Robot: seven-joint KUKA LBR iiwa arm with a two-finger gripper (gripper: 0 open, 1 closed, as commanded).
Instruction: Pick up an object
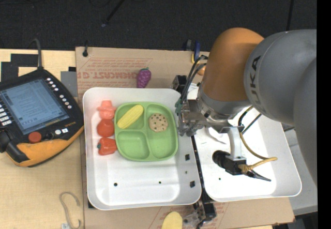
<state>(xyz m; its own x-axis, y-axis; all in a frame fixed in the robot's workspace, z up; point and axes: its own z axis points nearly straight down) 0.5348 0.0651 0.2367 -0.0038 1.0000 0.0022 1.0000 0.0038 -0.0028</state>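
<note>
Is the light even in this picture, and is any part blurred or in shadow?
Camera view: the white bins are brightly and evenly lit, the backdrop behind the bench stays almost black, the orange band on the arm looks soft, and the arm shades the bin divider below it.
</note>
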